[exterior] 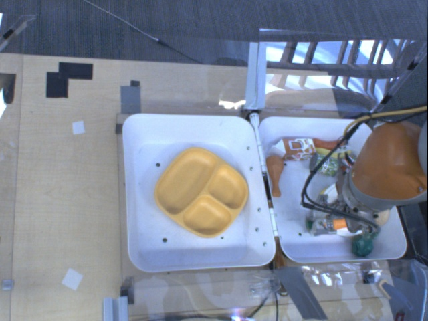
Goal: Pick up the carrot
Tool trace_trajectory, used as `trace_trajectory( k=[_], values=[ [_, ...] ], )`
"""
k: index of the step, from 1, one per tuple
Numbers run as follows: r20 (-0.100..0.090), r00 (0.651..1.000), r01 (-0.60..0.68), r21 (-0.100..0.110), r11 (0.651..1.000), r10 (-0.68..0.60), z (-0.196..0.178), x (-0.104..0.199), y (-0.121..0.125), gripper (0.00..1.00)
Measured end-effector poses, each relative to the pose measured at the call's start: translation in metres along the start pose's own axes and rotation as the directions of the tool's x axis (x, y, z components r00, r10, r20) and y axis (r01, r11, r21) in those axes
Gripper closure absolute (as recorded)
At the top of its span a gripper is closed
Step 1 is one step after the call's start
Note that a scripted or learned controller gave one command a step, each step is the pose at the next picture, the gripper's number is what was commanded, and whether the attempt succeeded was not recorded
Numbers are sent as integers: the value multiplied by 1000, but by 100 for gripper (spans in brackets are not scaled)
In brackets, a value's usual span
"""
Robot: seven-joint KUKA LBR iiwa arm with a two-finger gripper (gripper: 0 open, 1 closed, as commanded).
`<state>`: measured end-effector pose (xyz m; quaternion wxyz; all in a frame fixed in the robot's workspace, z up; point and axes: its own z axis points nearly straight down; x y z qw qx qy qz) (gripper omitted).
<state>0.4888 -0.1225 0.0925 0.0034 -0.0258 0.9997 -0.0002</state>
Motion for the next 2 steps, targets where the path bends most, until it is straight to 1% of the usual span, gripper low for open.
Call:
trace_trajectory(
  k=[1,2],
  values=[
    [3,966,258,1,966,-258,-25,-9,-3,100],
    [0,761,649,0,761,-649,-36,-10,-38,100]
  ],
)
